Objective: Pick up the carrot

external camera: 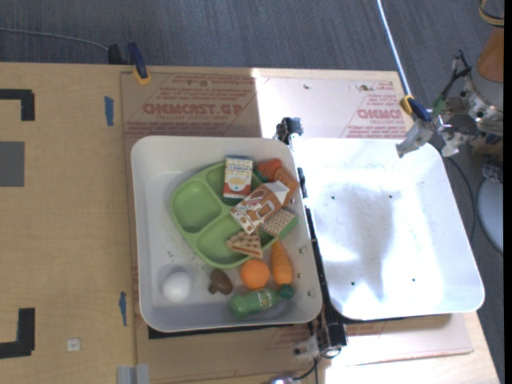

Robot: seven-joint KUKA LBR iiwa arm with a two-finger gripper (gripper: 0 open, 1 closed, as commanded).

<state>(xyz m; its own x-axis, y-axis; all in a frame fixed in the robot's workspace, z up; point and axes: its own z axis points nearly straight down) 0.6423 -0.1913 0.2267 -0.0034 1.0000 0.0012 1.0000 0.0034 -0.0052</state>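
Carrot (281,264) beside orange (255,274), above green bottle (258,301) | gripper (422,134) state: cannot tell

The arm reaches in from the right, its gripper (419,138) hovering over the right bin's (448,294) far-right corner.

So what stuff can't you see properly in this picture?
- Arm: cut off by the right edge of the camera view, so most of it is out of frame.
- Gripper: small and blurry at the right bin's far corner; open or shut, can't tell.
- Carrot: its top end tucks under the snack packets.
- Green plate: partly covered by those packets.
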